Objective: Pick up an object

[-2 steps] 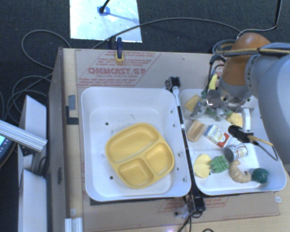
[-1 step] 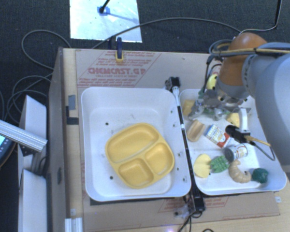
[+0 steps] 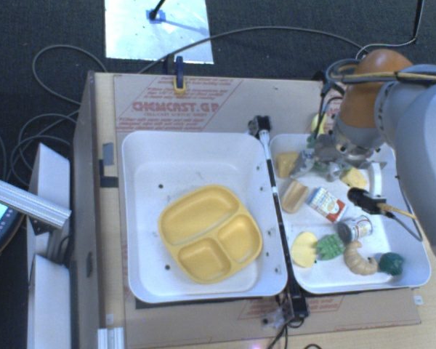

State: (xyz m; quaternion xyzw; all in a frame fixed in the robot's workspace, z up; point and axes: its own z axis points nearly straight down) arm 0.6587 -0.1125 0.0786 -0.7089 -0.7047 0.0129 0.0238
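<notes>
The gripper is low in the right bin, near its far left corner, beside a tan piece. I cannot tell if it is open or has hold of something. A small carton, a tin can and a green toy lie toward the near edge. The left bin carries a yellow divided tray.

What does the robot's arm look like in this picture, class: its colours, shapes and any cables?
The arm is thick, rounded and smooth grey. An orange band wraps it above the wrist. Dark cables loop beside that band. Its gripper is a small dark metal piece.
</notes>
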